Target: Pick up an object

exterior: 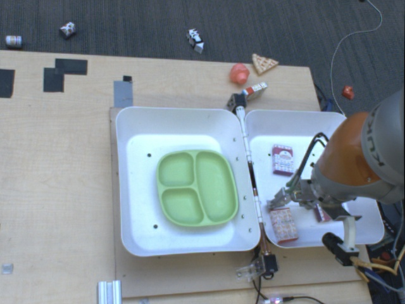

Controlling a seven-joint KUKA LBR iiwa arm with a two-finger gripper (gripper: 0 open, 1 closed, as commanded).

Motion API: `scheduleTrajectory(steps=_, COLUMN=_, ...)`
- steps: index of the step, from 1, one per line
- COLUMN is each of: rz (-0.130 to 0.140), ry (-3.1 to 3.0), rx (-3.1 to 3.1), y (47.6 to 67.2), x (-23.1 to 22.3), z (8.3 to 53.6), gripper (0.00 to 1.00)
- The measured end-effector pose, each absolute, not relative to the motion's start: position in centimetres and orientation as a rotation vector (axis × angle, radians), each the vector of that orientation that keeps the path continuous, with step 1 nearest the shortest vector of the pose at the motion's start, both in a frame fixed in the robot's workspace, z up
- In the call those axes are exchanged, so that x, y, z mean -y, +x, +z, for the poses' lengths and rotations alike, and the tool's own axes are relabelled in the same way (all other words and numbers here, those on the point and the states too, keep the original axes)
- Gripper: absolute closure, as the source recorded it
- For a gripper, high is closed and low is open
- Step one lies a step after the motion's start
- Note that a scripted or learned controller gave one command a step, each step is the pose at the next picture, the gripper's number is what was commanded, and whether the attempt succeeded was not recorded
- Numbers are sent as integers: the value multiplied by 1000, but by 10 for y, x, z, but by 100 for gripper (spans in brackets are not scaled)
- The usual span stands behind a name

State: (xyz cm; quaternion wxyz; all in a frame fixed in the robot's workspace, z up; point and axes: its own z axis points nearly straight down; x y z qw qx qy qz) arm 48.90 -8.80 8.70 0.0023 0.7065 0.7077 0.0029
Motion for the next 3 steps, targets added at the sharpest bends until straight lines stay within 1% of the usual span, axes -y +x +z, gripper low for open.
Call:
scheduleTrajectory(steps=1, rz=15, ry=2209, rx=-2219, y=491, x=88, z=98, gripper=100)
scheduleTrajectory(steps=2, rz=15, ry=2210, rx=-2218, y=491, x=88, z=98, gripper=0)
scheduleTrajectory(steps=3, rz=7, ry=2216, rx=-2216, y=489, x=86, z=87, gripper=0)
